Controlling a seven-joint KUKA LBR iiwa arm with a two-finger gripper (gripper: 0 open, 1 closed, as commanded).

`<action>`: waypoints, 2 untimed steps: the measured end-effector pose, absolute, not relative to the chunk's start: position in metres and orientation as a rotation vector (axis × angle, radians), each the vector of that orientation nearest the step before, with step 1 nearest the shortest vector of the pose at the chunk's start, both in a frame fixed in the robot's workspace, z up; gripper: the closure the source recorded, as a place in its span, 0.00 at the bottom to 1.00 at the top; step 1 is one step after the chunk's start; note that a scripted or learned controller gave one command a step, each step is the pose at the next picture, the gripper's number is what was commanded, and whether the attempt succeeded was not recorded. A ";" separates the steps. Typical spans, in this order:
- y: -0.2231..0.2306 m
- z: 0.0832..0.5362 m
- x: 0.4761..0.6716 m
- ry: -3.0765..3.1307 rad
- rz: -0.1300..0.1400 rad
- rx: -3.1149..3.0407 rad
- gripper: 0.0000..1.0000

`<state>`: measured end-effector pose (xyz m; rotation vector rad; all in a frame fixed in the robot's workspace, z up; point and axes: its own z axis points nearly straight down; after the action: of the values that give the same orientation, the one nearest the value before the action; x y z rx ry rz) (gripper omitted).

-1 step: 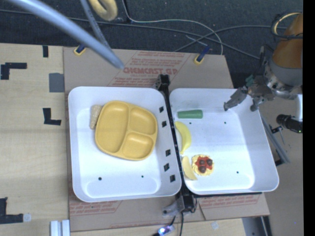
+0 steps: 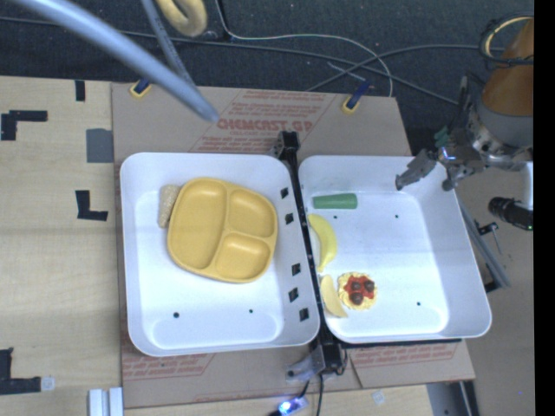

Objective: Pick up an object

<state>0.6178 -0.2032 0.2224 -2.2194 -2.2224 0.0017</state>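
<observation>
Camera view: slanted look down on 2 white bins side by side on the tabletop (image 2: 52, 232), the arm (image 2: 507, 94) entering at the right.

Jaws: the jaws (image 2: 431, 170) hang over the upper right corner of the right bin (image 2: 434, 267); the 2 fingers look spread, with nothing between them.

Step in hand: approach, by my reading. Nothing is gripped, and no object lies directly under the jaws.

Nearest candidate: a green cylinder (image 2: 334, 201) lies flat, left of the jaws and slightly toward the near edge, close to the divider between the bins.

Other candidates: a yellow banana-like piece (image 2: 325, 239) sits beyond the cylinder, lower and left of the jaws; a small round piece with red topping (image 2: 357, 290) lies well below the jaws, touching a pale yellow wedge (image 2: 332, 299).

Next move: I judge it calls for travelling left across the bin, centring over 1 object, turning the fingers across its narrow side, then descending.

Left bin: the left bin (image 2: 208, 328) lies far left of the jaws and carries a yellow divided plate (image 2: 221, 230) with a tan piece (image 2: 166, 204) tucked at its far edge.

In the way: bare bin floor lies between the jaws and the cylinder; the divider wall just past it may crowd a finger.

Around: cables (image 2: 364, 59) run behind the bins, well above the jaws.
</observation>
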 end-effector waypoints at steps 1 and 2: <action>-0.204 0.158 0.616 -2.219 0.007 -2.217 0.00; -0.201 0.113 0.616 -2.221 0.007 -2.216 0.00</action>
<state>0.6165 -0.2011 0.1133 -2.2160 -2.2210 0.0068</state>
